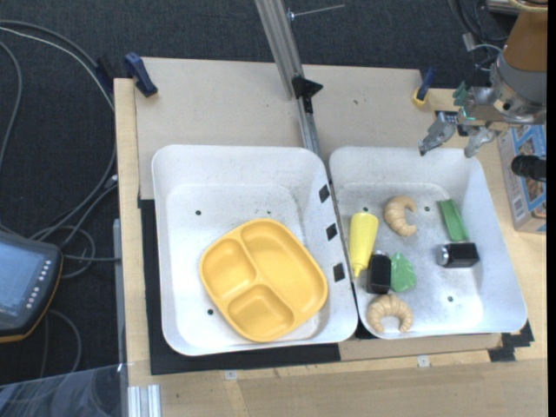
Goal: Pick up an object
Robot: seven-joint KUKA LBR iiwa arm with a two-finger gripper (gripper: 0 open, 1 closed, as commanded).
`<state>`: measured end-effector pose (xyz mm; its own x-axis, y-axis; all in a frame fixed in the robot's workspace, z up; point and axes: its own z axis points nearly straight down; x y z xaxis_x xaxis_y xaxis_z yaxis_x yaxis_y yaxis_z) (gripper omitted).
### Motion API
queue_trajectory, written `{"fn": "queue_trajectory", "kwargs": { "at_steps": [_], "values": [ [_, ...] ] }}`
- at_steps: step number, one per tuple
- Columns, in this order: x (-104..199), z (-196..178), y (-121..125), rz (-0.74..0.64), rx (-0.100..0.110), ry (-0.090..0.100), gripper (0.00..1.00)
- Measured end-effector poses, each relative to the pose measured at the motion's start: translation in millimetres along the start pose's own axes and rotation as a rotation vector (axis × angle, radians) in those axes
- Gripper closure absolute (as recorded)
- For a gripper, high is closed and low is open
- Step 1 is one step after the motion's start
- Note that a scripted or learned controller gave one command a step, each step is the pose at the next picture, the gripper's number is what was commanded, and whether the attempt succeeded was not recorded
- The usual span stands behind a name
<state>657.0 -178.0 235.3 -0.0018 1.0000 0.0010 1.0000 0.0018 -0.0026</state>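
Two shallow white bins are set side by side on the bench, presumably so that things can be taken out of one and the other kept as a second workspace. The left bin (174,181) is occupied by a yellow compartment tray (263,278), which lies flat and slightly turned, taking up most of the floor. The right bin (495,259) holds the loose objects from which one is to be picked. A yellow bottle (362,240) lies along the bin's left wall, with a black block (379,273) touching its lower end and a green piece (402,272) just beside that. Two croissants are seen: one (401,215) near the middle of the bin, the other (390,313) by the front wall. A green bar (452,220) lies toward the right side, and a small black cylinder (458,254) rests just below it. The gripper (454,140) is held over the bin's far right corner, well apart from every object; its two fingers are spread and nothing is held between them. It is judged that no object has yet been chosen, and that a descent toward the scattered pieces is still required.
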Motion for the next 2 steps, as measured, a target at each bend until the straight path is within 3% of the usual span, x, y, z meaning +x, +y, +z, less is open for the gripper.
{"fn": "queue_trajectory", "kwargs": {
  "at_steps": [1, 2],
  "values": [
    [-0.2, -0.1, -0.1, 0.000, 0.000, -0.001, 0.00],
    [-4.4, 43.1, -2.2, 0.001, 0.003, 0.000, 0.00]
  ]
}}
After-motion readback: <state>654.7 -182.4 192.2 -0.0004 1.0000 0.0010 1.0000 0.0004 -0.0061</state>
